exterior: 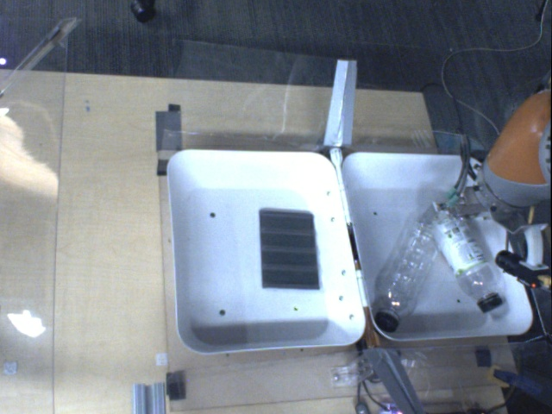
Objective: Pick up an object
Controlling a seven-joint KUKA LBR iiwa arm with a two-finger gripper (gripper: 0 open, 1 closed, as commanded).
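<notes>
From the camera view above the bench, you have two clear plastic bottles lying in the right bin (379, 188), and a dark ribbed rectangular pad (289, 248) lying flat in the middle of the left bin (198, 231).

The labelled bottle (466, 253) lies at the right of the right bin, its long axis running from far-left to near-right, with its dark cap at the near-right end close to the bin's near rim. The plain bottle (410, 270) lies just to its left, its axis running the other diagonal, from far-right to near-left, with its dark cap down in the bin's near-left corner. Their far ends come close together, so the two form a rough upturned V; you cannot tell from here whether they touch.

The arm's wrist, with its orange band (522, 145), comes in over the far-right part of the right bin. The gripper (470, 198) sits just beyond the far end of the labelled bottle, so that bottle lies nearest, running away from it toward the near-right. Whether anything sits in the gripper, you cannot tell; nothing is seen held.

The label on the bottle shows pale with faint marks, but the writing is too small to read. No brand can be made out.
</notes>
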